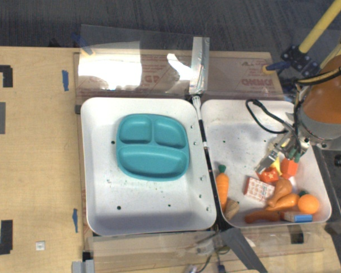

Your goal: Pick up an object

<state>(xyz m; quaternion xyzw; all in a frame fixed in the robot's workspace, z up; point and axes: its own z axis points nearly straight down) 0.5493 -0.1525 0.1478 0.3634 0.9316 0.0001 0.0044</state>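
Note:
The right bin (238, 129) holds a pile of toy food in its near right corner. In the pile are a red tomato (268, 176), a pink and white box (257, 190), an orange ball (308, 203), a brown sausage (262, 215) and a small blue piece (299, 216). A carrot (221, 186) lies apart by the bin's left wall. My gripper (279, 155) hangs low over the far edge of the pile, just above the tomato and a red and yellow piece (288, 165). Whether it touches either is unclear.
A teal divided plate (153, 147) lies in the left bin (102, 198). A black cable (267, 118) loops over the far part of the right bin. A clear plastic sheet (136, 67) stands behind the bins. The arm's orange band (327, 101) sits above the right bin's right edge.

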